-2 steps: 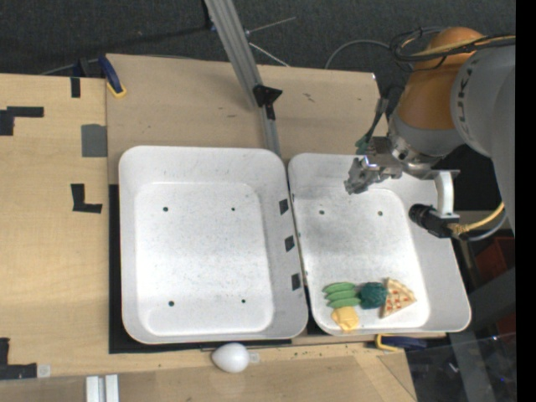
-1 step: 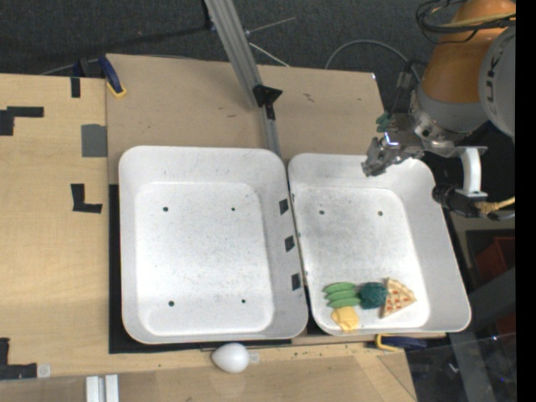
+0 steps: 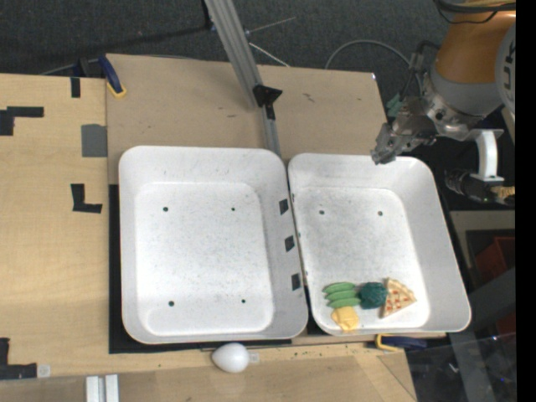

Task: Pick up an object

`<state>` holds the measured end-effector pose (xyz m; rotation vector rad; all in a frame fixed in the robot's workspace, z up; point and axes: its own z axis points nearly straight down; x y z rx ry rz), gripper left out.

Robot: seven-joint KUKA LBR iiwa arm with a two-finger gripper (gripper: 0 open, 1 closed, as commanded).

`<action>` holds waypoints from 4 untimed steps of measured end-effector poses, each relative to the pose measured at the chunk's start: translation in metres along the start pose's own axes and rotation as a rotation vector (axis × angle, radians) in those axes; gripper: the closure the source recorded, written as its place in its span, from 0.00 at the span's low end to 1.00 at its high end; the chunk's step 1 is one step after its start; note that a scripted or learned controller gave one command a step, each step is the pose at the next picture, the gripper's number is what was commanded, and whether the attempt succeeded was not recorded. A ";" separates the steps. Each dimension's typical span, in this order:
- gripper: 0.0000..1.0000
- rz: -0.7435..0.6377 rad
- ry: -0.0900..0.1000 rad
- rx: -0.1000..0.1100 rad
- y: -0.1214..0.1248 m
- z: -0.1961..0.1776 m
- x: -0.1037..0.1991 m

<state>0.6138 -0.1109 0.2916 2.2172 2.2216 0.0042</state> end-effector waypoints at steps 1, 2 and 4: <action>1.00 -0.002 0.001 0.007 -0.011 0.014 0.041; 1.00 -0.005 0.002 0.006 -0.017 0.016 0.100; 1.00 -0.005 0.001 0.009 -0.040 0.042 0.206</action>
